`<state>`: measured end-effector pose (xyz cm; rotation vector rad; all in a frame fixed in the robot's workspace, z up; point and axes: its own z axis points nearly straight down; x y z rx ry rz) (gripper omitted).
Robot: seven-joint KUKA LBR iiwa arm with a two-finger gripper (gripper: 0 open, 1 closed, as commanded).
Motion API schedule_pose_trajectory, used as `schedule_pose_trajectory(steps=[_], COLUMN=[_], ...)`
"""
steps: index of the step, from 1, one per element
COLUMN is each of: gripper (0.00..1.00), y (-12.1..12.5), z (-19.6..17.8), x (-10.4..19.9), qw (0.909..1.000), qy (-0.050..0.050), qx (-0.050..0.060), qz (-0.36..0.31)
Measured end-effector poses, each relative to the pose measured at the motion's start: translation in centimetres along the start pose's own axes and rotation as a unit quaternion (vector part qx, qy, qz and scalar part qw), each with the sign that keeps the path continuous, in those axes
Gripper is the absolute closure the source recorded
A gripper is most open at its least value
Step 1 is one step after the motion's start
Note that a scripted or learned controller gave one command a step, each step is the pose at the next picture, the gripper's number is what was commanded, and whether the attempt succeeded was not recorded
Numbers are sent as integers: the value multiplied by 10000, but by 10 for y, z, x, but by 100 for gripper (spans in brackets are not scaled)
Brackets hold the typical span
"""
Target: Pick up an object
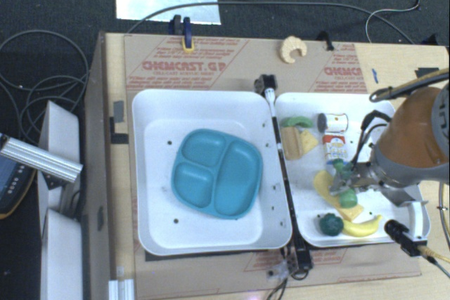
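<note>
1. Objects for picking lie in the right bin, most of them bunched in its middle and near side; none is raised off the bin floor.
2. The left bin holds a blue plate with several compartments, lying flat near its centre.
3. On the desk behind the bins, a tan piece lies by itself, well apart from both bins.
4. At the right bin's far left sit a green piece and a tan wedge, touching each other.
5. Just right of them lie a small can on its side and a red-and-white carton.
6. Toward the near edge lie a dark green ball and a banana, just beside each other.
7. The gripper is down among the objects in mid-bin, over yellow and green pieces; I cannot tell how the fingers stand.
8. The arm comes in from the right, its orange band above the wrist.
</note>
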<state>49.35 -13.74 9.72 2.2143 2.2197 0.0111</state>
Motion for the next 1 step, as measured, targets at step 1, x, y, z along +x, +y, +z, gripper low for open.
schedule_pose_trajectory(steps=[1], gripper=[100], y=[-5], z=[-88], x=[83], qw=[10000], qy=[1], qx=[31], qz=[-7])
